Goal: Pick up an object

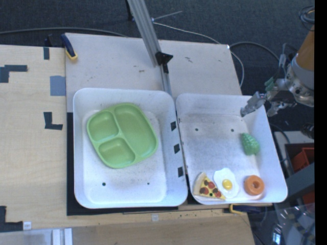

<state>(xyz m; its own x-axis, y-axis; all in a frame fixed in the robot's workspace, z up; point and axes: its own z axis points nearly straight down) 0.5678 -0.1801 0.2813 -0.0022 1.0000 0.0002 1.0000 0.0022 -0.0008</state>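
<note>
The right bin (214,131) holds a small green knobbly toy (250,143) near its right wall. Along its front edge lie a pizza slice (208,187), a fried egg (225,181) and an orange donut (254,185). My gripper (261,106) hangs over the bin's back right corner, above and slightly right of the green toy. Its fingers are spread apart with nothing between them.
The left bin (82,182) holds a green divided plate (121,135). A metal pole (148,29) slants down to the gap between the two bins. A blue and yellow clamp (69,47) sits at the bench's back left. Cables trail behind the right bin.
</note>
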